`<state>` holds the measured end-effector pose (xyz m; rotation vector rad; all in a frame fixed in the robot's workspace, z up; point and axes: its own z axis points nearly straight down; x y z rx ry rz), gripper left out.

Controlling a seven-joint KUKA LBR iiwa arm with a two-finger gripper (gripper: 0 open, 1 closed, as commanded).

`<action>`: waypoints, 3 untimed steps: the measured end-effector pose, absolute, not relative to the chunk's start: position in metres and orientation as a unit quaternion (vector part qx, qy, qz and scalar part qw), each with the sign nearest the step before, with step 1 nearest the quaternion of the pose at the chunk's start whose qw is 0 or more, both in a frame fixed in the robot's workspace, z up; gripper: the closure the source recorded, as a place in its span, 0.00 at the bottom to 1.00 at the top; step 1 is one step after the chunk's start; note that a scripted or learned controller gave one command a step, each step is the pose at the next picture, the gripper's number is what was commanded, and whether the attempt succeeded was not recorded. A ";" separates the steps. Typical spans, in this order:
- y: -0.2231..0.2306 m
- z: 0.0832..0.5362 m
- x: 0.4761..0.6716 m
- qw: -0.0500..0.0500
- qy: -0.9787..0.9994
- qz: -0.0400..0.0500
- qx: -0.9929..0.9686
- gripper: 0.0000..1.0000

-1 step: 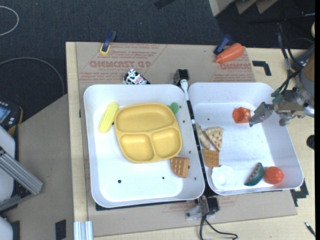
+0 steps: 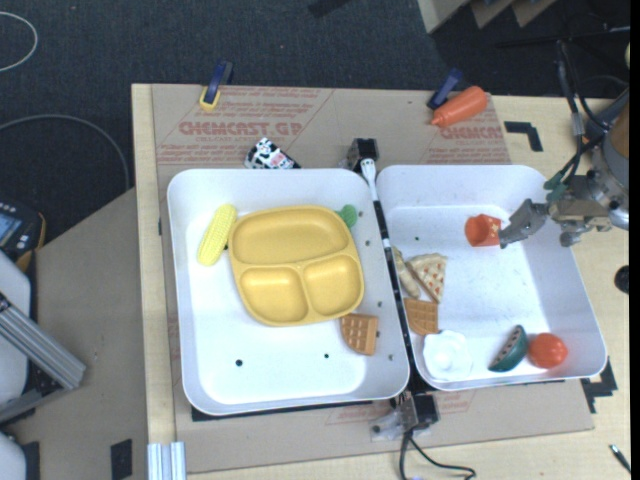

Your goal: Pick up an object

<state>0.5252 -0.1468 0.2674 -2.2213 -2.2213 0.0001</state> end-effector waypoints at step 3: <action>-0.145 0.097 0.524 0.004 -0.707 0.002 -0.707 0.00</action>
